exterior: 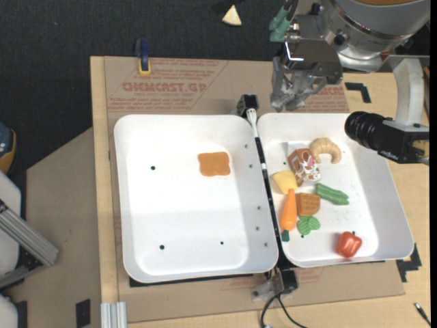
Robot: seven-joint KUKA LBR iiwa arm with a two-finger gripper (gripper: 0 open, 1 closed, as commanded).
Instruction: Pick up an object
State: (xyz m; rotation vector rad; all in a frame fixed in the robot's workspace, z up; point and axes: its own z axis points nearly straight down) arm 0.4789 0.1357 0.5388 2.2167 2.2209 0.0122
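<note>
My gripper [295, 96] hangs above the back edge of the right bin [382, 203], with nothing visible between its fingers. In that bin lie a croissant [326, 148], a brown and white pastry [304, 165], a yellow wedge [285, 181], a carrot [289, 210], a waffle-like brown square [308, 204], a green pea pod [332, 195], a small green leafy piece [307, 225] and a red pepper [349, 244]. An orange toast slice [214, 164] lies alone in the left bin [171, 251].
A black cylindrical device [372, 132] overhangs the right bin's back right corner. A blue and yellow clamp [143, 55] sits at the board's back left. A pale yellow wedge [232, 16] lies on the dark floor behind the bench.
</note>
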